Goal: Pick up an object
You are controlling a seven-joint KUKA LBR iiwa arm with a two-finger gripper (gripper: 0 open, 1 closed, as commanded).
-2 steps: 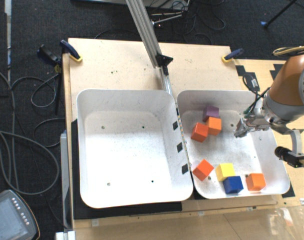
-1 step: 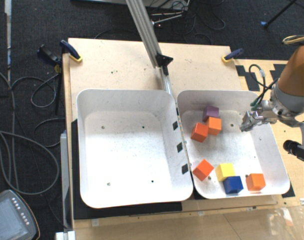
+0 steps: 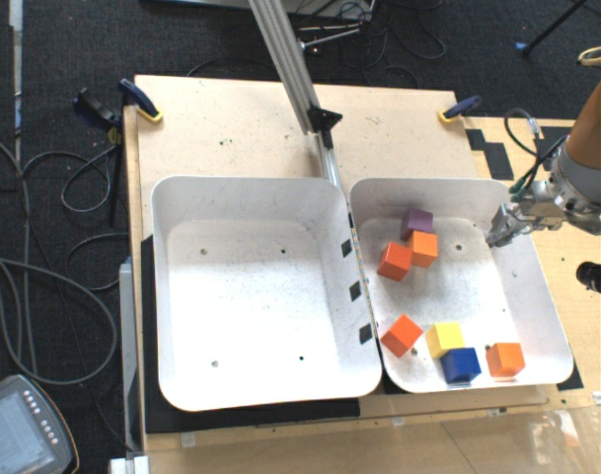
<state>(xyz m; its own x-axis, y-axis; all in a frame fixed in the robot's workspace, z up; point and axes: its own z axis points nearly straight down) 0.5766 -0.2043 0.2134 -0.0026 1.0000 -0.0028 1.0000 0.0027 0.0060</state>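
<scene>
The job has hardly begun, by the look of it. The pincer (image 3: 501, 227) is at the right side of the picture, over the right edge of the right bin (image 3: 542, 309), and nothing is in it. It looks small and blurry here, so I cannot tell how wide it is. All the blocks lie on the floor of the right bin. Near the top middle of that bin there is a purple block (image 3: 416, 221), with an orange block (image 3: 424, 247) touching it just below, and a red block (image 3: 395, 261) just to the left of that one. Lower down, near the front of the bin, there is another red block (image 3: 402, 334), then a yellow block (image 3: 443, 338) with a blue block (image 3: 461, 364) touching it, and one more orange block (image 3: 504, 359) at the lower right. The left bin (image 3: 182, 363) sits beside it on the counter (image 3: 241, 126). No block is lifted yet. I think the arm has to move over one block, go down, close on it and lift it up
</scene>
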